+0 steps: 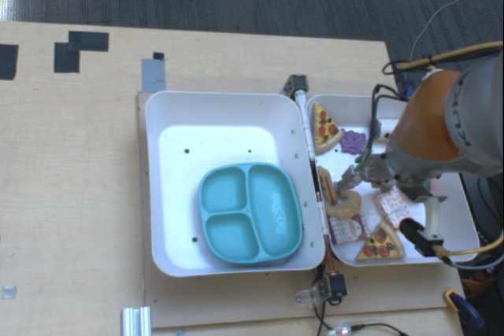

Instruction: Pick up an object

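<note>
Your pincer (347, 179), grip state I cannot tell, hangs just above a round tan cookie (344, 206), purple lump (353, 142) beyond.

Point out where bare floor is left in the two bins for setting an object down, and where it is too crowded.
Left bin: bare white floor between its far wall and the blue divided plate, plus a strip along its left wall. Right bin: crowded. Pizza slices, a purple piece, wrappers and the gripper fill it; only slivers near the far wall show.
</note>
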Controlling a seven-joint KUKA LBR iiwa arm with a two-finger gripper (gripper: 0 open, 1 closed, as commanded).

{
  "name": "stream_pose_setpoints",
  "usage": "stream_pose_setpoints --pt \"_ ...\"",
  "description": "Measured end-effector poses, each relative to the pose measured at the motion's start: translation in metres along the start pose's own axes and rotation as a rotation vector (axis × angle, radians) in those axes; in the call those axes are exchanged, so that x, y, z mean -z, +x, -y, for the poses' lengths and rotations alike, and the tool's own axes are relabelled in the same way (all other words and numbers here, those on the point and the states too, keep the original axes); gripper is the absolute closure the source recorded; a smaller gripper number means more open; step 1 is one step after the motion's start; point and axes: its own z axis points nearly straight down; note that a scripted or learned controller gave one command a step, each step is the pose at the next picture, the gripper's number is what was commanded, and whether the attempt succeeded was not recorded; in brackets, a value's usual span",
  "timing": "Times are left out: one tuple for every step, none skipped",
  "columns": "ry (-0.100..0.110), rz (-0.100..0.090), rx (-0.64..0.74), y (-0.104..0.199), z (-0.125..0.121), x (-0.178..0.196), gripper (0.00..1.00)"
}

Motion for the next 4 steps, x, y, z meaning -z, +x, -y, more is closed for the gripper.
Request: stream_pose_setpoints --pt "0.004 -0.003 -0.001 0.001 0.000 0.009 1.00" --pt "0.004 -0.003 0.000 0.001 0.000 0.009 0.00" --pt "0.001 -0.004 0.001 0.002 -0.001 0.019 1.00" --pt "0.001 -0.004 0.002 0.002 -0.001 0.019 0.00"
